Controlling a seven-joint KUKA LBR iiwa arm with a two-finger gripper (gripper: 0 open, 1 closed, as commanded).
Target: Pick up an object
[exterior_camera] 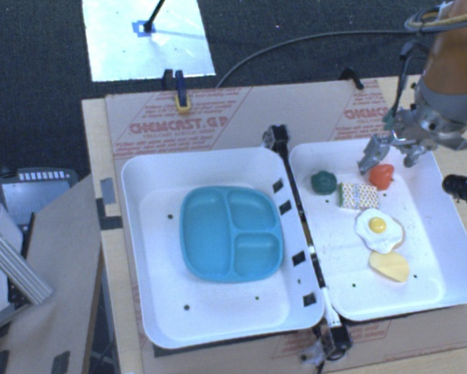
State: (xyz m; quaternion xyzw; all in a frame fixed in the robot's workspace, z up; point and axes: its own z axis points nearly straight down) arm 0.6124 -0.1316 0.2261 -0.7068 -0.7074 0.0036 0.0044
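The right bin (453, 236) holds several toy foods. A small red piece (382, 176) lies near its back wall, a green lump (323, 182) to its left, and a patterned cracker-like piece (358, 195) between and in front of them. Nearer me are a fried egg (378, 231) and a yellow wedge (390, 266). My gripper (391, 156) hangs just above and behind the red piece, open, its two grey fingers (371, 154) spread apart. Nothing sits between them.
In the left bin (151, 233) lies a blue divided plate (230, 233). A black-clipped divider (297, 216) runs between the bins. The arm's orange band (453, 56) and a black cable stand over the right bin's back right corner.
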